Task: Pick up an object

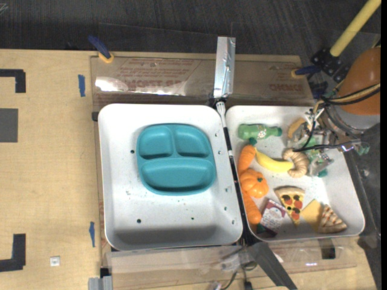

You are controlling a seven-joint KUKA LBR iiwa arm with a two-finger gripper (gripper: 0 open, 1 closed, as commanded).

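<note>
The gripper (314,153) sits low in the right bin (354,189), right of the banana (273,162). Whether it grips anything, I cannot tell. A teal plate (176,158) lies in the left bin (121,210).

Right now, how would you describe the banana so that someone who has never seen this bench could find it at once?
Look at the right bin, the one crowded with toy food beside the bin holding the teal plate. Near its middle, just below the green bottle, lies the banana, with an orange carrot at its left end. It is the only plain yellow, smoothly curved piece there.
</note>
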